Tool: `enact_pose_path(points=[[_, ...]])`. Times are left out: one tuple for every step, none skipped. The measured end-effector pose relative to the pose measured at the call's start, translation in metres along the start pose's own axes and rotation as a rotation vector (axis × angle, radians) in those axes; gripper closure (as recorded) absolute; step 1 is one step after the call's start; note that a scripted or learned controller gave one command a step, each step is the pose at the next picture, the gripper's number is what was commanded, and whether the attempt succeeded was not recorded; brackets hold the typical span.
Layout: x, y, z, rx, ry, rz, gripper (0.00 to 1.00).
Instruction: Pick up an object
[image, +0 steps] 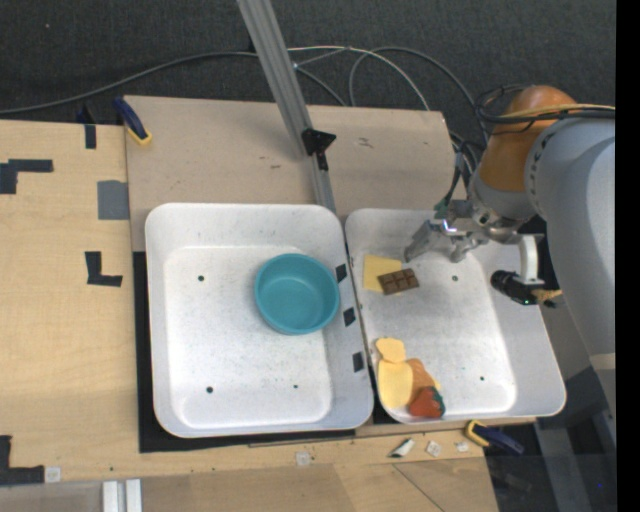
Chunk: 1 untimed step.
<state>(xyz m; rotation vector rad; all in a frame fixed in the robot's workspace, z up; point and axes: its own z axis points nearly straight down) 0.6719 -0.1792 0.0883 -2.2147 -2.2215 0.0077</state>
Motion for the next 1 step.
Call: enact_pose_path(points=[[0.0001,0.0019,-0.0145,-0.005,-0.002,-0.001,1.0]])
